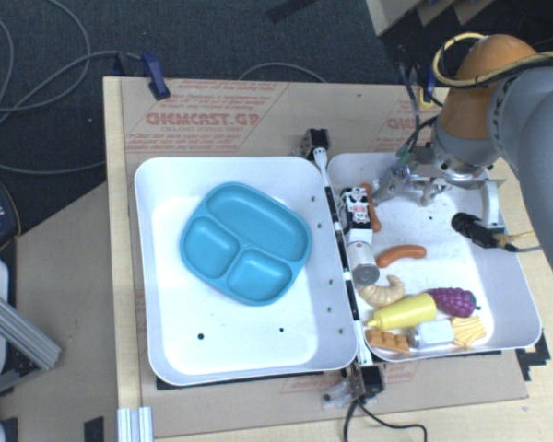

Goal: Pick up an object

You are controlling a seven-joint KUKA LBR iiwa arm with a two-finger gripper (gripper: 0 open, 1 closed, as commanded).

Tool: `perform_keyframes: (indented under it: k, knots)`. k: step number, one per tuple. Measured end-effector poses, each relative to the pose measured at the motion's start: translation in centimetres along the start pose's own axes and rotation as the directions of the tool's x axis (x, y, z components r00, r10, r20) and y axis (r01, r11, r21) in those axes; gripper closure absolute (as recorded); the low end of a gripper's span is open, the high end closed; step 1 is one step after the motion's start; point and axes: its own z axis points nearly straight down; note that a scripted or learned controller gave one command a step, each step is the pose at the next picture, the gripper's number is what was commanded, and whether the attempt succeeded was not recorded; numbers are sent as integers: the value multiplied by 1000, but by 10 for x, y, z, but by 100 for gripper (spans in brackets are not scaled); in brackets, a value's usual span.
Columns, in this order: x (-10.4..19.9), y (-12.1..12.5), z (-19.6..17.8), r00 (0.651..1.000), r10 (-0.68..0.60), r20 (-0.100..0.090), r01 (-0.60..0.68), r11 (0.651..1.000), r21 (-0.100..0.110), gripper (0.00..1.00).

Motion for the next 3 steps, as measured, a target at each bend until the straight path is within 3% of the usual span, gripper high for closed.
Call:
perform_keyframes:
  k: [1, 2, 3]
  knots:
    - [-61, -103, -3, 1000, 13, 2, -13, 1000, -13, 0]
    - [16, -115, 1, 1000, -2, -4, 2, 1000, -17, 0]
    - [-23, -28, -20, 1000, 1, 6, -1, 1000, -31, 0]
